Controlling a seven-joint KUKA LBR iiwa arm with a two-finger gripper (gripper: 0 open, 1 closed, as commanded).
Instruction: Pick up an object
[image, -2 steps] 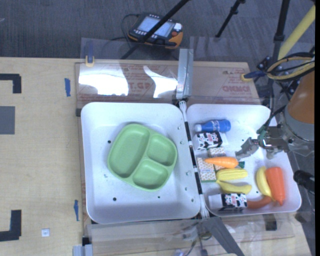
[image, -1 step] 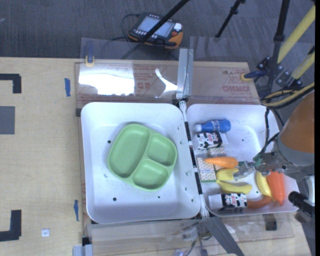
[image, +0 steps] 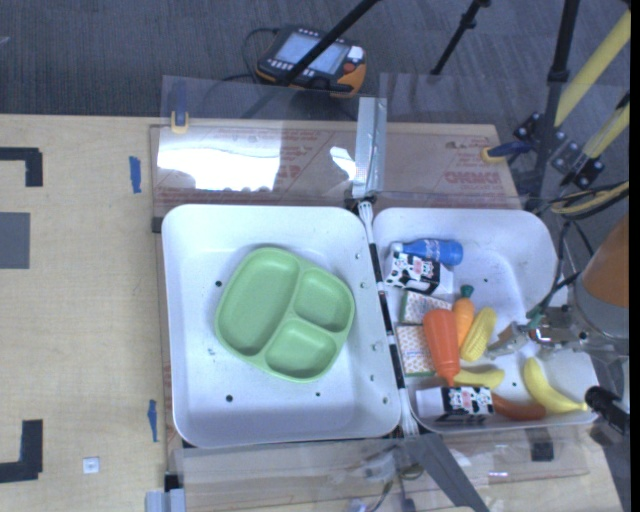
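We see the right bin (image: 535, 240) crowded with toy food along its left and near sides: a blue bottle (image: 432, 250) lying near the far end, a black-and-white cow-print carton (image: 410, 270) just below it, an orange bottle (image: 441, 345) lying lengthwise beside a carrot (image: 463, 315) and a yellow corn cob (image: 477, 333), a second cow-print carton (image: 466, 400) at the near wall, a red pepper (image: 515, 408) next to it, and a yellow banana (image: 545, 388) curving toward the right corner. The gripper (image: 522, 334) reaches in from the right, low over the bin, just right of the corn cob and above the banana. We cannot tell how its jaws stand, and nothing shows between them. The left bin (image: 190, 380) holds a green divided plate (image: 286, 313) resting tilted near its middle.
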